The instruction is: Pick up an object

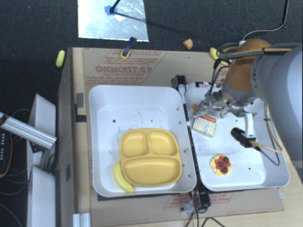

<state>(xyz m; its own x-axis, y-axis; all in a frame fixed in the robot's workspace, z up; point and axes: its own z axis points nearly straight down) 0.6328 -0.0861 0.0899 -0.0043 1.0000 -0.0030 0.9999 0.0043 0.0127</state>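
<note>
Bench top is a brown board [142, 67] w/ red print, 2 white bins [102, 108] side by side on it. Dark carpet [38, 22] around. Shiny foil sheet [94, 13] at top w/ blue tape [111, 10]. Yellow bit [60, 58] off board's left corner, small orange chunk [188, 43] near top edge. Metal rail [26, 129] at left.

- The tabletop [118, 67] is covered by brown printed cardboard.
- Two white bins are set on it side by side: the left bin [102, 126] and the right bin [265, 171].
- A yellow-and-blue clip [128, 47] is seen at its far edge.
</note>
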